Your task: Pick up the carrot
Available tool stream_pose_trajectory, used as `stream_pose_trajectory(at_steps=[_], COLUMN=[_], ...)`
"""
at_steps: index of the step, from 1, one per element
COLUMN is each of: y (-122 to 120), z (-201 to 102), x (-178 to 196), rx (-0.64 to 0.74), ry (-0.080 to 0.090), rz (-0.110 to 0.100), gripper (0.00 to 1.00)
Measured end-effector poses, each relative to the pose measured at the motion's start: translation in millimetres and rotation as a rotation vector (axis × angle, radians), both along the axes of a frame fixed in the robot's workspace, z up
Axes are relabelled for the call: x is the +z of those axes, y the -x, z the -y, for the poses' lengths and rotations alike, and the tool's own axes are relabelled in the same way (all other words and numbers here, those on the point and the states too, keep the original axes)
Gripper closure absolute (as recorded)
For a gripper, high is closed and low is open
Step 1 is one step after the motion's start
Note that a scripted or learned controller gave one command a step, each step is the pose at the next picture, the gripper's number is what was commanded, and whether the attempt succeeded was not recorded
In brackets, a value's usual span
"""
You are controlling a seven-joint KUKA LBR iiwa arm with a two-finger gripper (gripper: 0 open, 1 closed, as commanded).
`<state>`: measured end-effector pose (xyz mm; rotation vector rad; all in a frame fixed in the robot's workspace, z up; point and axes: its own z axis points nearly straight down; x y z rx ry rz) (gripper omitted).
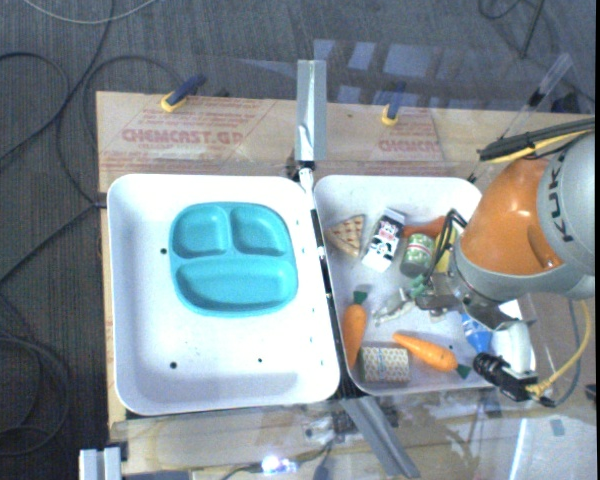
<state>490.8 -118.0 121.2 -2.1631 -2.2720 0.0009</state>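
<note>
A: Where is the carrot to be found?

B: It is seen lying flat in the right bin, just below the hand and toward the bin's near wall. A second carrot is stood more upright against the inner wall, to the hand's lower left (either could be meant by the task).

A: And the hand itself?

B: It is hung low over the middle of that bin, nothing being seen gripped in it; how far it is opened cannot be told, since it is largely masked by the wrist. It is judged to be placed there so that a descent onto the flat carrot can be made.

A: What else is held in the bins?

B: A patterned block is set below the hand between the two carrots, a waffle wedge, a cow-print carton and a green can above it. In the left bin, well away across the tabletop, a blue divided tray is laid.
</note>
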Motion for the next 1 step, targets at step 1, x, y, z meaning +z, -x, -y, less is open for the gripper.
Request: stream_pose_trajectory(at_steps=[1], y=[3.8], z=[36.9], x=[-31.6], rx=[0.387], ry=[0.001], rz=[0.012], gripper=[0.0])
